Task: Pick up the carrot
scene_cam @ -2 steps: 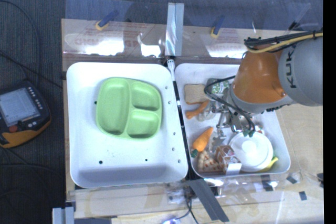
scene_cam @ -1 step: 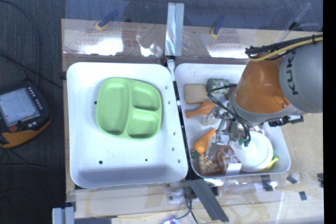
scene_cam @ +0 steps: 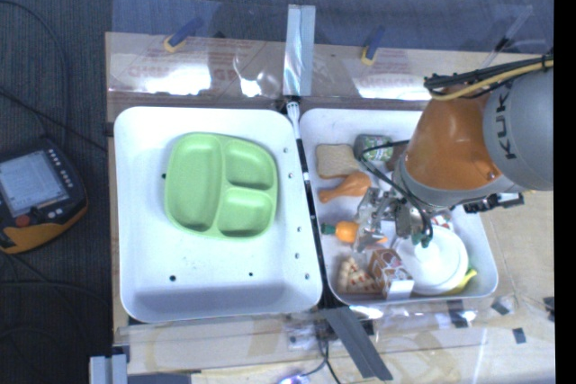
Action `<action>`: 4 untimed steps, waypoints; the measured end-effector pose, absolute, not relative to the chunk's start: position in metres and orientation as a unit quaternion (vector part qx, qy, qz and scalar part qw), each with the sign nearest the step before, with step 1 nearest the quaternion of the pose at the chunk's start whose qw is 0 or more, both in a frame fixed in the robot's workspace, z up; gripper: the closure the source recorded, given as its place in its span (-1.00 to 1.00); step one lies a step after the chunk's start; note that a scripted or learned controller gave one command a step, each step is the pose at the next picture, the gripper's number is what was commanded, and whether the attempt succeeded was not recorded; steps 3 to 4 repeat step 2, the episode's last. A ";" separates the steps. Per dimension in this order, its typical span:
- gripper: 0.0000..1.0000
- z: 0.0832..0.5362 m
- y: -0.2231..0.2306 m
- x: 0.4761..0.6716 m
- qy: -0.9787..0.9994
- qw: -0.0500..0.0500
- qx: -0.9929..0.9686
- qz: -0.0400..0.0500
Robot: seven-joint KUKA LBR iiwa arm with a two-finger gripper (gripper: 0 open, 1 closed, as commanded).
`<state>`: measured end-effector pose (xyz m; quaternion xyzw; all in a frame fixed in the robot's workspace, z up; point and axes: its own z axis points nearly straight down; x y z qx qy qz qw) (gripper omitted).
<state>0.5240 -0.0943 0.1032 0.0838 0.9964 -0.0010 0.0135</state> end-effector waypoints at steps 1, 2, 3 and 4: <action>1.00 0.185 -0.004 0.487 0.987 0.002 0.160 0.000; 1.00 0.259 0.001 0.496 0.975 0.003 0.223 0.000; 1.00 0.259 0.001 0.496 0.975 0.003 0.223 0.000; 1.00 0.259 0.001 0.496 0.975 0.003 0.223 0.000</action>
